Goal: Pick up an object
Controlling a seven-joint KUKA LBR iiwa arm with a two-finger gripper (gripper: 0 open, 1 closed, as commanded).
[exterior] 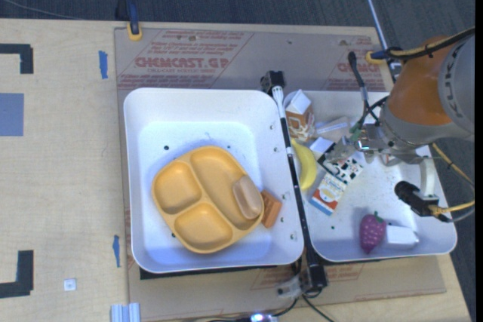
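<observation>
The arm (430, 98) hangs over the right bin (434, 241), its claw (362, 141) at the bin's ten o'clock above a clutter of cartons (332, 185) beside the banana (306, 166). I cannot tell the claw's state. It should descend squarely on one item; the wrist hides whatever lies beneath.
</observation>
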